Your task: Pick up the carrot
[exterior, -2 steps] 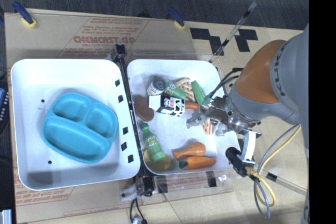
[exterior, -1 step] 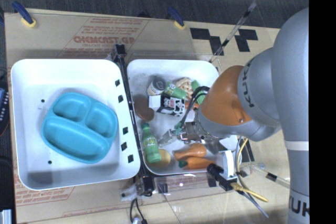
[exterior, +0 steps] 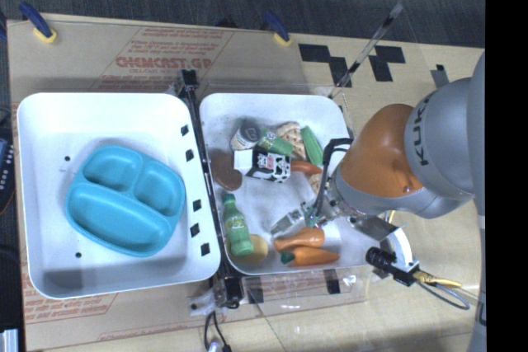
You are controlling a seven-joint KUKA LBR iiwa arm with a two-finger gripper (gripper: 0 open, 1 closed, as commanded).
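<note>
Two white bins side by side on bench. Left bin (exterior: 33,177), left-centre of frame, holds a blue divided tray (exterior: 124,198) lying flat, nothing in its pockets, prob. meant as a drop spot, though that's my guess. Right bin (exterior: 272,101), centre frame, is the cluttered one: the pick source. Two carrots near its lower edge, lower-centre of frame: upper carrot (exterior: 301,238) touching lower carrot (exterior: 312,256), both lying roughly lengthwise L-R, green tops toward the left. Green bottle (exterior: 238,228) lies just left of them, by the divider wall; a yellowish round thing beside its base, can't tell what. Upper part of bin: black-and-white cow-print carton (exterior: 271,166), a can (exterior: 245,134), a green veg (exterior: 311,144), a brown disc (exterior: 224,171) at the left wall. Arm comes in from right, orange band big over bin's right wall, wrist tipped down so the gripper (exterior: 304,218) sits just above the upper carrot, pointing down-left. Metal fingers seem slightly parted, nothing between them. Carrot not held. Reads as descent onto the upper carrot; risk is the neighbour carrot touching it crowds one finger.
</note>
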